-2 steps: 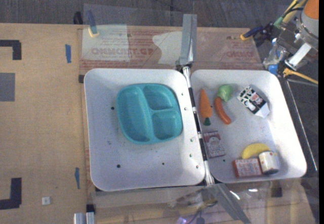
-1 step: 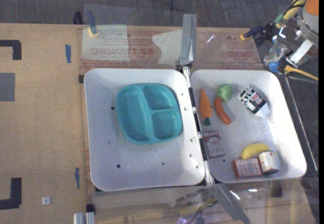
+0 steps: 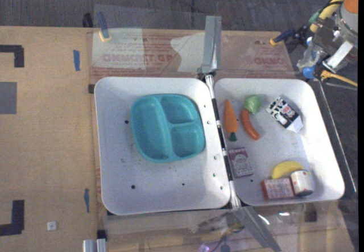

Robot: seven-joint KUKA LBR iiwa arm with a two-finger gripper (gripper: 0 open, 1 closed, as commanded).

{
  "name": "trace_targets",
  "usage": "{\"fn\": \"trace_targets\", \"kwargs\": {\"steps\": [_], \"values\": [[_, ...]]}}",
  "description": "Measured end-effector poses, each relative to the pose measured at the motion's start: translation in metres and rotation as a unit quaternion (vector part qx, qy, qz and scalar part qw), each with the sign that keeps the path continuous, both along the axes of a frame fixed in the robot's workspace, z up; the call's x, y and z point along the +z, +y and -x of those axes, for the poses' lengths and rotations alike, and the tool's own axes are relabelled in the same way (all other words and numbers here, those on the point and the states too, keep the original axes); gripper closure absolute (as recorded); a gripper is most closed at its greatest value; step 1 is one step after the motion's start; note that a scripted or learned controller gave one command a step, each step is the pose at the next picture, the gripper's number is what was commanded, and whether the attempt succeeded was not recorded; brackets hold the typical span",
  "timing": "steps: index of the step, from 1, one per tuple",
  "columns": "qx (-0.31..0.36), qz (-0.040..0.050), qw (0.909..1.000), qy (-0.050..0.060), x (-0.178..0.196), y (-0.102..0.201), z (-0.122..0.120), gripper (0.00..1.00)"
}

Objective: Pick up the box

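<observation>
Boxes (task items): three lie in the right bin (image 3: 324,148). The black-and-white box (image 3: 283,113) sits tilted near the far right corner. The dark red box (image 3: 240,162) lies beside the divider between the bins. The red box (image 3: 277,188) lies at the near edge.
Bench (image 3: 45,131): tan surface with black corner marks and blue tape strips (both bins sit on it side by side).
Left bin (image 3: 114,188): white and shallow, holding the teal plate.
Right bin: white and shallow, holding all the small items.
Arm (image 3: 350,0): at the upper right corner, outside the right bin's far corner.
Teal plate (image 3: 168,127): three compartments, lying flat in the left bin, toward the far side.
Gripper (image 3: 330,63): past the far right rim of the right bin, well apart from every box. Whether it is released or clenched cannot be told (nothing is seen in its grasp).
Carrot (image 3: 230,118): orange, lying along the divider, far side of the dark red box.
Red pepper (image 3: 250,124): just beside the carrot.
Banana (image 3: 287,168): yellow, just beyond the red box.
Green vegetable (image 3: 253,103): at the far end of the red pepper.
Can (image 3: 302,182): lying on its side, touching the red box's right end.
</observation>
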State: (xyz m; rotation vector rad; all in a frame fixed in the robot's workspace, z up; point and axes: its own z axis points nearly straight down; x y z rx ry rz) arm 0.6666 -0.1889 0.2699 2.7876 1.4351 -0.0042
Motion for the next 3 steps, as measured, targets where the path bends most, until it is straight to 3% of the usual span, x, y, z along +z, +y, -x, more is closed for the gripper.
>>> {"fn": "trace_targets", "kwargs": {"steps": [1,2,3], "values": [[0.248,-0.0035,0.9686,0.001,-0.088,0.000,0.019,1.00],[0.228,-0.0024,0.9736,-0.001,-0.081,0.024,0.011,1.00],[0.227,-0.0018,0.9739,-0.003,-0.071,0.023,0.010,1.00]]}}
